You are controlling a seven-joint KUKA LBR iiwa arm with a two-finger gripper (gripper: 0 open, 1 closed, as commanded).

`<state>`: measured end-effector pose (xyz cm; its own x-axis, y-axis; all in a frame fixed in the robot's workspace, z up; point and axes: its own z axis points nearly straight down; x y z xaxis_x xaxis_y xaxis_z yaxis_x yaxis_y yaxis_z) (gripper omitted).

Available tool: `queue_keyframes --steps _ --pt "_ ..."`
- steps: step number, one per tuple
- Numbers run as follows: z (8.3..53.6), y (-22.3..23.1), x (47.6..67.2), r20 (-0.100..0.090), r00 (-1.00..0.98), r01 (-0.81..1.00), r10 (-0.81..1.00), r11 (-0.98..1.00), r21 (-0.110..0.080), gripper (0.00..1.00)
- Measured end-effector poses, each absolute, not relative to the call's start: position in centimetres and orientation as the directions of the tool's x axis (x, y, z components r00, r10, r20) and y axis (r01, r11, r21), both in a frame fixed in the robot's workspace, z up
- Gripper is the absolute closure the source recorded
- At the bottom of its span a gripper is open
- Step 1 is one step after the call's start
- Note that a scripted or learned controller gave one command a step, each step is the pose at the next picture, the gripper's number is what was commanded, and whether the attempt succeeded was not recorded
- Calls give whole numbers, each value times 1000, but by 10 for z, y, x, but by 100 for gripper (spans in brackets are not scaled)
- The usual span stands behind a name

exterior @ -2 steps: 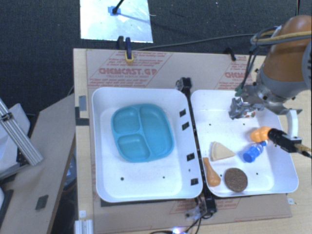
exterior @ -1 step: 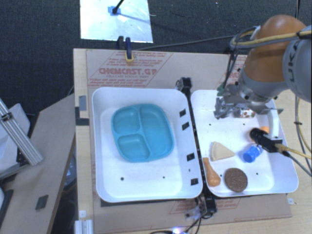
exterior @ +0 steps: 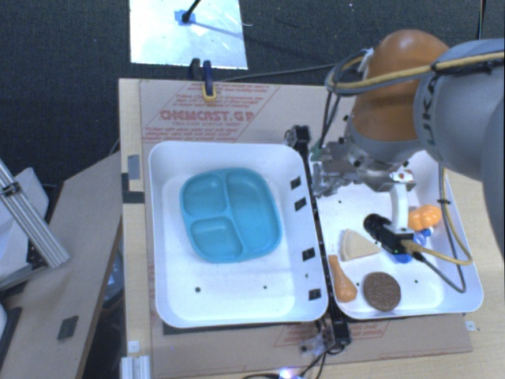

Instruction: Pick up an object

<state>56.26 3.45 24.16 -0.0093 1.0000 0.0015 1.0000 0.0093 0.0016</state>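
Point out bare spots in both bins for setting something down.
Left bin: a wide strip between the blue plate and the near wall, plus a narrower one along the left wall. Right bin: just a patch between the brown disc and the right wall. The rest is crowded by the wedge, the orange piece and the arm overhead.

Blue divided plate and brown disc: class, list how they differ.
The blue divided plate lies in the left bin; the brown disc lies in the right bin. The plate is far larger than the disc. The plate has three compartments; the disc is plain. Both lie flat.
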Motion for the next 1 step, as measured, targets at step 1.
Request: queue_keyframes --steps 1 --pt "227 81 554 1 -9 1000 1000 9 0 100"
